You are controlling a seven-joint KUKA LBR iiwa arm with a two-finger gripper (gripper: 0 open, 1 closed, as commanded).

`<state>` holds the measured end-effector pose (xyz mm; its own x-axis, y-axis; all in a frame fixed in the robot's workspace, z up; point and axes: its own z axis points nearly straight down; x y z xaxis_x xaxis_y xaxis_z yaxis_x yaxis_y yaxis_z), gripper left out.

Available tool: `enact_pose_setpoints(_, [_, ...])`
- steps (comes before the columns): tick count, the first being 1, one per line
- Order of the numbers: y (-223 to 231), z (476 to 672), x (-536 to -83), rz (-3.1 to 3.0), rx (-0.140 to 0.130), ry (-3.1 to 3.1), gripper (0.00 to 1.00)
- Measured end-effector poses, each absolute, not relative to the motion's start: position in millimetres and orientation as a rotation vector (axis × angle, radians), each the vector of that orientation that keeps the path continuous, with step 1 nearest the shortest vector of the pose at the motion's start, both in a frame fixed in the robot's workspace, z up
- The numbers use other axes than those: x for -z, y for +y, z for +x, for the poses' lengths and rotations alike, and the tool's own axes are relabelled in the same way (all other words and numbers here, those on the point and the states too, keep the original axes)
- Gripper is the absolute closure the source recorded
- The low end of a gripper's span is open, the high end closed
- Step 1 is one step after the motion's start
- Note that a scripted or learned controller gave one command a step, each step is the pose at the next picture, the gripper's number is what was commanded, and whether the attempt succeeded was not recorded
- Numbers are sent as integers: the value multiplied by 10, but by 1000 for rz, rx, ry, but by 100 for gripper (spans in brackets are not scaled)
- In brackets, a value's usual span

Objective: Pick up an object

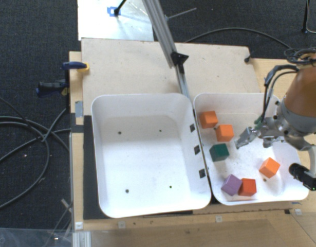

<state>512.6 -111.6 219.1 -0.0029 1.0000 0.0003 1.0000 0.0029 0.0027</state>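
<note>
The arm enters from the right, orange band (307, 89) above the grey wrist. The gripper (245, 138) hangs over the right bin (235, 101), fingers pointing left and down; whether they stand apart or together cannot be told, and nothing is seen between them.

Right bin contents — six blocks:
- orange block (208, 119), upper left;
- second orange block (224, 133), just below and right of the first, near the gripper tip;
- dark green block (219, 152), below the gripper tip, by the bin's left wall;
- purple block (231, 184) touching a red-orange block (247, 187) at the front edge;
- lone orange block (270, 167), to the right.

The left bin (104, 153) sits alongside.
</note>
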Motion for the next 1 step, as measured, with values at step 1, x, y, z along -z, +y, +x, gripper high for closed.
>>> enact_pose_setpoints(1, [-1160,5904,-868,2214,0,2229,0])
